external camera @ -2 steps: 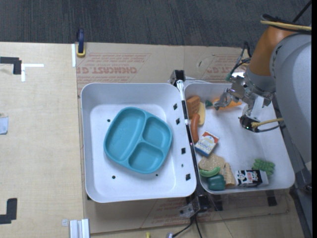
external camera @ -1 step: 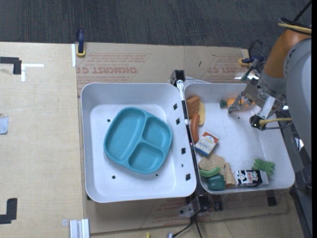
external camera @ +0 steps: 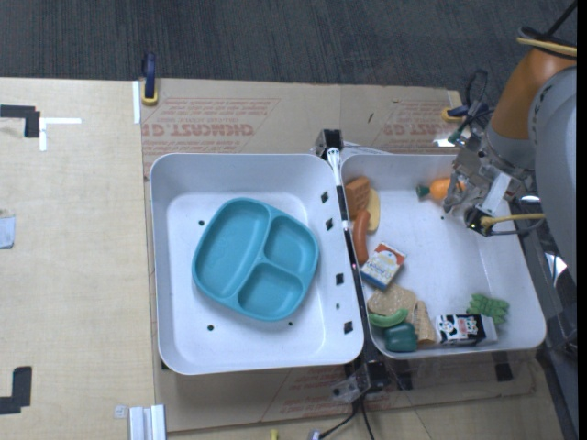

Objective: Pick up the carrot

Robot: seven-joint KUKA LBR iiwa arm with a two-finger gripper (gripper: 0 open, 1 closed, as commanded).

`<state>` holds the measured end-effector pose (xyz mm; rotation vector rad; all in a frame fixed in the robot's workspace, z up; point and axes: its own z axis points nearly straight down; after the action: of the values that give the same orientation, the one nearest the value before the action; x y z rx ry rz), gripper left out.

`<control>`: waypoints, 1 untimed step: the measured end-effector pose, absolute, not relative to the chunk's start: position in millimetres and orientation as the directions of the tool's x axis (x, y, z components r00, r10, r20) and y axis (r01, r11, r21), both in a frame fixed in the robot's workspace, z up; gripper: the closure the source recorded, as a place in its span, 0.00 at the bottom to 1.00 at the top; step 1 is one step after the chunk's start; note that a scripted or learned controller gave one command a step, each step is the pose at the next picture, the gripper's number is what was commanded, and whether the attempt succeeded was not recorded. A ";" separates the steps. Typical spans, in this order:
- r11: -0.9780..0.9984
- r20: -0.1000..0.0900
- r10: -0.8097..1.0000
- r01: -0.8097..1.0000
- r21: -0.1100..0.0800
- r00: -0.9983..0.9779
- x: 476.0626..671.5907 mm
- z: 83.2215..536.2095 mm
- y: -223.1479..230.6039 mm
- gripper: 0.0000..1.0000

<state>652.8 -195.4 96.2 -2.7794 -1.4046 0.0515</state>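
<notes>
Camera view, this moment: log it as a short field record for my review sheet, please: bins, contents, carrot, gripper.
left bin: holds a blue divided plate
right bin: toy foods along its left wall and near edge
carrot: orange, green top, far part of the right bin
gripper: right beside the carrot, at its right end
grasp: cannot tell whether the carrot is held
other items: small carton, milk carton, green leafy piece

carrot [external camera: 441,189] partly hidden behind the claw [external camera: 456,191], arm [external camera: 550,108] cut off at right edge
</notes>
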 end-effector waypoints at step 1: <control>-0.591 -0.019 0.806 0.805 -0.044 0.591 652.1 95.6 -195.1 0.00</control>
<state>652.1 -195.1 95.6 -2.7748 -1.4060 0.0566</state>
